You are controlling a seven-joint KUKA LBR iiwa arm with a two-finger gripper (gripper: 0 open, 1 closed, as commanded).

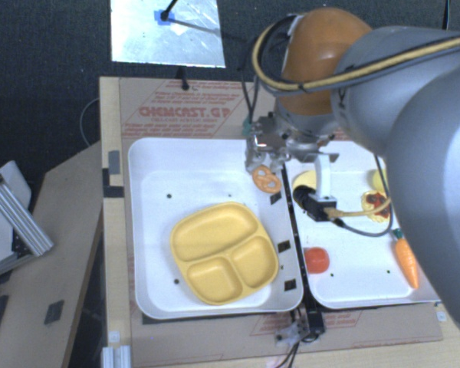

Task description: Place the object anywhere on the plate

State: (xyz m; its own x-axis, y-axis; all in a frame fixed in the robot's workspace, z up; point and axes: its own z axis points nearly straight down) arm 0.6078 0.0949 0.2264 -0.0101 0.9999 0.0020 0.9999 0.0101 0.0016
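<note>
A yellow plate (224, 251) with three compartments lies in the left bin (157, 205), toward its front. My gripper (265, 162) hangs over the right wall of that bin, up and to the right of the plate. A small orange-brown pretzel (266, 179) sits between its fingertips, so the gripper is shut on it. The pretzel is held above the bin floor, apart from the plate's upper right corner.
The right bin (360, 282) holds a red tomato (317, 260), an orange carrot (406, 261), yellow pieces (379, 181) and a small red item (376, 202). A black-and-white part with a yellow cable (316, 204) hangs below the wrist. The grey arm covers the right side.
</note>
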